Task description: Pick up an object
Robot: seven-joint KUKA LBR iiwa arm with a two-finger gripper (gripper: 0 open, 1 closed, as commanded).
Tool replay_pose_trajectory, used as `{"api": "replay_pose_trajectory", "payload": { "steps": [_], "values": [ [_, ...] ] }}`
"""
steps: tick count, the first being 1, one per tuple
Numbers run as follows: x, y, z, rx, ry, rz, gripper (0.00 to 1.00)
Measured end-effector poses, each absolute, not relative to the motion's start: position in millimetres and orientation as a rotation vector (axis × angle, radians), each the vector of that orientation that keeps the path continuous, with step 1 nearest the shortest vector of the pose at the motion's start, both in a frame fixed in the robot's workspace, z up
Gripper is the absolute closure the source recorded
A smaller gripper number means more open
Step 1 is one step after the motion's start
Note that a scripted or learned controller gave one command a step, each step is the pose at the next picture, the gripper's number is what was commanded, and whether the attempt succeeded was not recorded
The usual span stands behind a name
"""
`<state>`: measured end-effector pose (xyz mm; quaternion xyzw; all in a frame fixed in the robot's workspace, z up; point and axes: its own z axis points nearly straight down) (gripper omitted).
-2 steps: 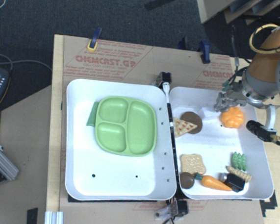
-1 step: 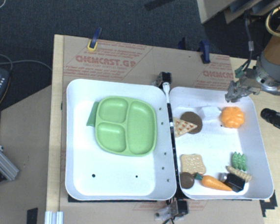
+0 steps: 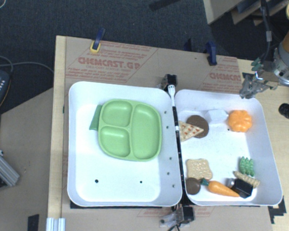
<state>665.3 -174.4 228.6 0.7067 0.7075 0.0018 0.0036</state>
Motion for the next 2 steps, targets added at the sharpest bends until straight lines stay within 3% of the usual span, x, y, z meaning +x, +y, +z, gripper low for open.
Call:
{"api": "replay_pose_trajectory", "payload": {
  "steps": [2],
  "values": [
    [603.7, -79.3, 211.8, 2.22, 2.229, -0.002, 1.0]
  ]
}}
